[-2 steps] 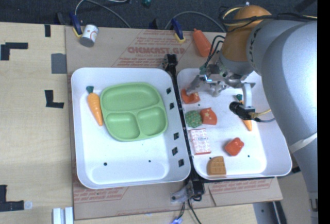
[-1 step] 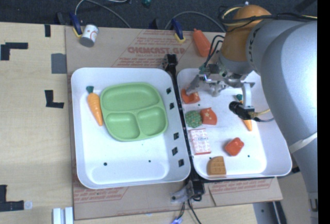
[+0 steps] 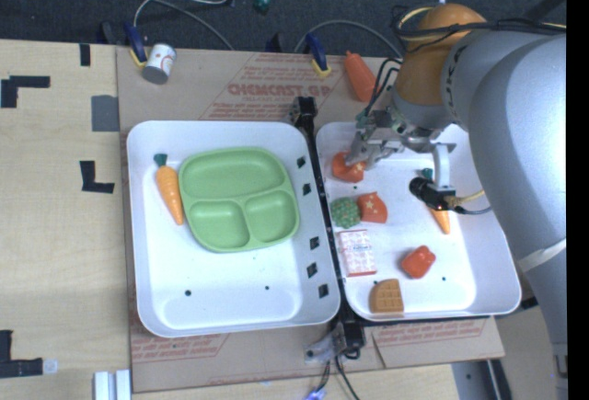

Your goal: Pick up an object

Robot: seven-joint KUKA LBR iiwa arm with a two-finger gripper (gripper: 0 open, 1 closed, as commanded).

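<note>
**Hand low over red piece, right bin**

While the arm (image 3: 515,113) is reached in from the right, the hand (image 3: 361,153) is seen low over the rear left part of the right bin (image 3: 479,246). Directly beneath the fingertips an orange-red rounded object (image 3: 347,169) is found, touching or nearly touching them. Whether the fingers are spread or pressed together cannot be told, and no grip on the object can be confirmed.

Just in front of the hand, a green round item (image 3: 345,211) and a red star-marked piece (image 3: 372,206) are noted side by side. Further forward a printed card (image 3: 355,253), a red pepper-like piece (image 3: 418,262) and a waffle-like piece (image 3: 386,296) are recorded. To the left of the hand, in the left bin (image 3: 166,288), a green divided plate (image 3: 239,198) and a toy carrot (image 3: 169,190) are seen. Behind the hand, an orange carrot-like item (image 3: 359,76) lies on the desk (image 3: 55,233).
</note>
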